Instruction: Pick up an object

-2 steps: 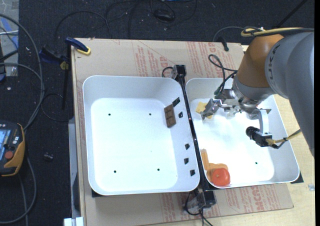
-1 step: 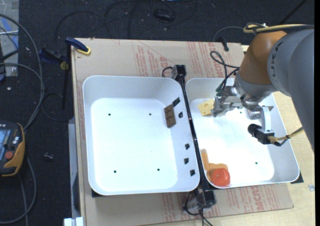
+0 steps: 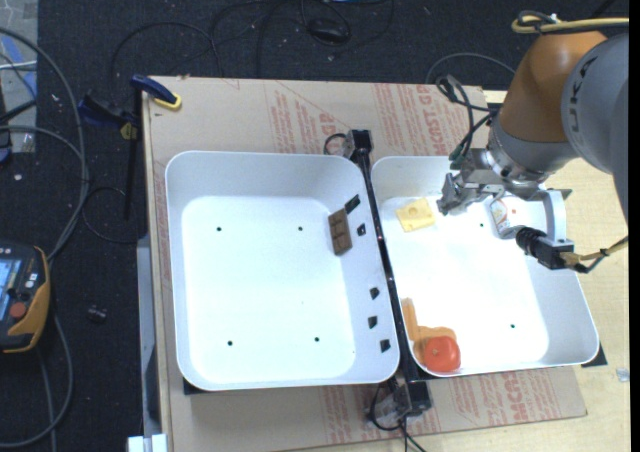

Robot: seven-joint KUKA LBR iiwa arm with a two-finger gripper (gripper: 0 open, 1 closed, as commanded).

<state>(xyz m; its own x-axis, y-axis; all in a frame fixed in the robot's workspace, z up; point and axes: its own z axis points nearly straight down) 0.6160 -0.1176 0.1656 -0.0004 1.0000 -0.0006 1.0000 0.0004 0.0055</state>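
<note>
A bench covered in brown cardboard (image 3: 300, 100) is seen from above at a slant, with two shallow white bins set side by side on it. The left bin (image 3: 200, 180) holds a small brown block (image 3: 340, 233) leaning against its right wall. In the right bin (image 3: 560, 330), a pale yellow piece like a wedge of cheese (image 3: 415, 215) lies near the upper left corner, and a red tomato (image 3: 439, 352) sits in the lower left corner, touching an orange piece (image 3: 415, 325) just above it. The grey arm with its orange band (image 3: 545, 70) is seen reaching in from the right, over the upper part of the right bin. The gripper (image 3: 455, 198) hangs just right of the yellow piece, close to it but apparently not touching. The fingers are small and dark against the bin, and whether they are spread or closed cannot be told; nothing is seen between them. Black cables (image 3: 250, 10) are strewn across the dark floor beyond the bench, and a blue and yellow clamp (image 3: 150, 92) is fixed at the bench's upper left corner.
</note>
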